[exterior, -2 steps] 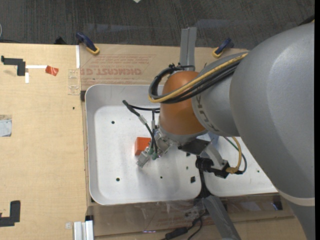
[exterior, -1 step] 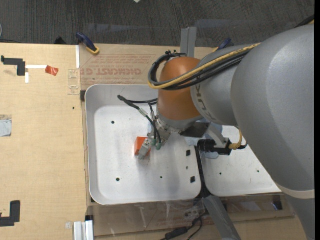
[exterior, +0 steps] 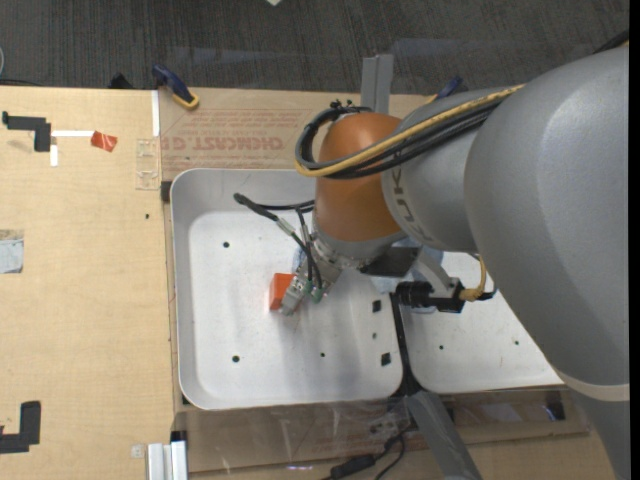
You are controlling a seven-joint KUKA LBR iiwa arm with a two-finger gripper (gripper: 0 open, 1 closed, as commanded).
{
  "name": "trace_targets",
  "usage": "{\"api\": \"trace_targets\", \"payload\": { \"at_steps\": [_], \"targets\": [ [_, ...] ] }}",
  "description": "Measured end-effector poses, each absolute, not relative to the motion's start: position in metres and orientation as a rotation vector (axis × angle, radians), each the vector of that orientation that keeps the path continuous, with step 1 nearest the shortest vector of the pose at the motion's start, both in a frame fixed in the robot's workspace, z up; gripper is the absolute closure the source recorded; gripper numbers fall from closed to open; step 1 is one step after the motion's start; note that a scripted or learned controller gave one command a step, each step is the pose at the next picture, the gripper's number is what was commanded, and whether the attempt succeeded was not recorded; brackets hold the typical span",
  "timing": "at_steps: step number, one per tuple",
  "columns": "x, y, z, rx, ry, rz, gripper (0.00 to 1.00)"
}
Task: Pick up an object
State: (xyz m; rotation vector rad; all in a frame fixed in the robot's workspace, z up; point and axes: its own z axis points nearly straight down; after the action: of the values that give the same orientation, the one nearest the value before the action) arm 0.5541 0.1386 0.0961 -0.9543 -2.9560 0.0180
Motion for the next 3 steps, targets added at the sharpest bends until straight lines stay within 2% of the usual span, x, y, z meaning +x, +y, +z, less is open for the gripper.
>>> {"api": "trace_targets", "payload": {
  "at_steps": [1, 2, 3],
  "targets": [
    [0.532, 0.108, 0.092, -0.583, -3.087, 0.001, 1.00],
    [0.531, 0.130, 0.112, -0.826, -3.024, 0.021, 1.00],
    [0.532, 0.136, 0.115, -0.819, -3.032, 0.004, 0.00]
  ]
}}
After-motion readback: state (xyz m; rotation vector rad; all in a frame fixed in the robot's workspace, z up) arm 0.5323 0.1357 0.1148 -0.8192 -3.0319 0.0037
